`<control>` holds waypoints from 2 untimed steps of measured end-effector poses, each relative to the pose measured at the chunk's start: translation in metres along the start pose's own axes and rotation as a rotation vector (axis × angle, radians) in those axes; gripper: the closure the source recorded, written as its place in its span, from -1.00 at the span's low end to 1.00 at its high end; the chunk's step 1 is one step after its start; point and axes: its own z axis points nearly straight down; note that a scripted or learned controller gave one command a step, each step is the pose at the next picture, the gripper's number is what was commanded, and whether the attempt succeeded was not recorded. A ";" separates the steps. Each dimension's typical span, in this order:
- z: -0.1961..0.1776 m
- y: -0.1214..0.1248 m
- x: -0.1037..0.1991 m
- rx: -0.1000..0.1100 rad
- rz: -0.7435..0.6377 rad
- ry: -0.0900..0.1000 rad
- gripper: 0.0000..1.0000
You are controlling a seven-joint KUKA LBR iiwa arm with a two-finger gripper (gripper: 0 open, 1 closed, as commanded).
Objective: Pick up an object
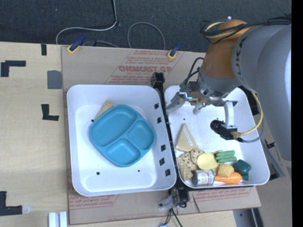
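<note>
Overhead, camera view, one slanted look down on both bins.

Worktop (28, 141): pale wood with black markings; a brown cardboard sheet (137, 67) lies under the bins.
Left bin (78, 98): holds a blue divided plate (123, 135), with a tan wedge (104, 109) tucked partly under its upper left edge.
Right bin (258, 148): items crowd the near corner. A pale triangular slice (185, 139) sits above a speckled cracker-like piece (188, 161); next a yellow round piece (206, 161), a small can (204, 178) on its side, an orange carrot-like piece (227, 178), a green ridged piece (226, 156), a dark green piece (243, 165).
Arm: comes in from the right, orange band (222, 60) above the wrist.
Gripper (187, 103): hangs over the far end of the right bin, near the divider, well apart from the pile.
Fingers: spread, nothing between them.
Step in hand (judgement): approach, no pick made yet.
How to do it well (judgement): aim for the triangular slice, nearest and least crowded; centre over it, align the fingers across its narrow side, descend straight, close only once low.
Risk: flat slice may slip; the clustered pieces could be nudged.
</note>
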 end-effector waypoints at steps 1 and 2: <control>0.000 -0.033 0.015 0.006 0.005 -0.001 -1.00; 0.000 -0.052 0.004 0.006 0.006 -0.002 -1.00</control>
